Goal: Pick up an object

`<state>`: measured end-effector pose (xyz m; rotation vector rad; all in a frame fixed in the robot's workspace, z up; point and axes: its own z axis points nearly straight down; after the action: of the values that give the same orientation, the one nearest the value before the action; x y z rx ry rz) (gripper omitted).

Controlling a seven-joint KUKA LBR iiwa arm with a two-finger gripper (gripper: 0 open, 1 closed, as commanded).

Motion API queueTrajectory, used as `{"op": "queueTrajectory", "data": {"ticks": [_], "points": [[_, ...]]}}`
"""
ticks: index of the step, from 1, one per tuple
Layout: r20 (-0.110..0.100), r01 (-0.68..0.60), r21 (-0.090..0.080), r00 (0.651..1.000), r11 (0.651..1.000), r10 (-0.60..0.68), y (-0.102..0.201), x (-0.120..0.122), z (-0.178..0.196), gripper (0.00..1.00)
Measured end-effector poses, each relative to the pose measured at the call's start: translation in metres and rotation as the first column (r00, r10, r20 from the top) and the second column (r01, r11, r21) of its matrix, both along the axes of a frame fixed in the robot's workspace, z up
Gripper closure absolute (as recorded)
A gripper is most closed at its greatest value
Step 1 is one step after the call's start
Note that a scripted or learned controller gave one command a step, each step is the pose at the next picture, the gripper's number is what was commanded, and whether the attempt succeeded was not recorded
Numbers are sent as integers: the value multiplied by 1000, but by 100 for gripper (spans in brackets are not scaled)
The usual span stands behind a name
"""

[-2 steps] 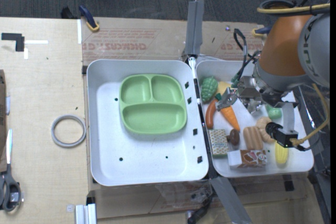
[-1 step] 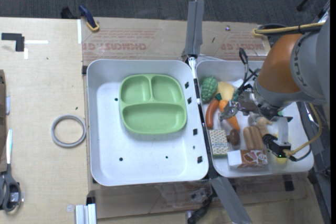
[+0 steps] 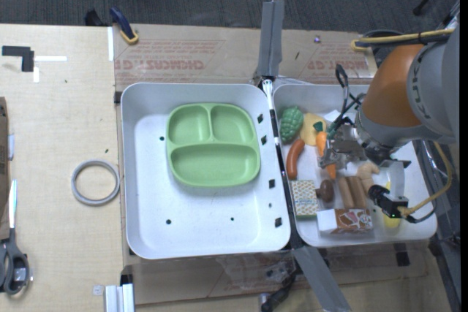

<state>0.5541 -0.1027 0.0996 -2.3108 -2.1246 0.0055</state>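
Jaws (image 3: 330, 155) hover low over the carrot (image 3: 322, 140) in the right bin (image 3: 307, 230); open or closed, I cannot tell. Next: descend, grip.

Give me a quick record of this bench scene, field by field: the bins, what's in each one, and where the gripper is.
left bin: holds a green divided plate
right bin: toy food, including a green ridged vegetable, a red sausage, a carrot
gripper: down over the right bin's toys, fingers not clear
arm: grey with orange band, reaching over the right bin
beside the bins: tape ring, scissors
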Motion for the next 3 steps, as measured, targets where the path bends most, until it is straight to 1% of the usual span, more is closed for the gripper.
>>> {"op": "queueTrajectory", "data": {"ticks": [1, 2, 3], "points": [[2, 118, -2, 993, 993, -118, 49, 50, 115, 100], [2, 119, -2, 993, 993, -119, 49, 50, 115, 0], [6, -44, -1, 999, 999, 45, -3, 63, 5, 0]]}}
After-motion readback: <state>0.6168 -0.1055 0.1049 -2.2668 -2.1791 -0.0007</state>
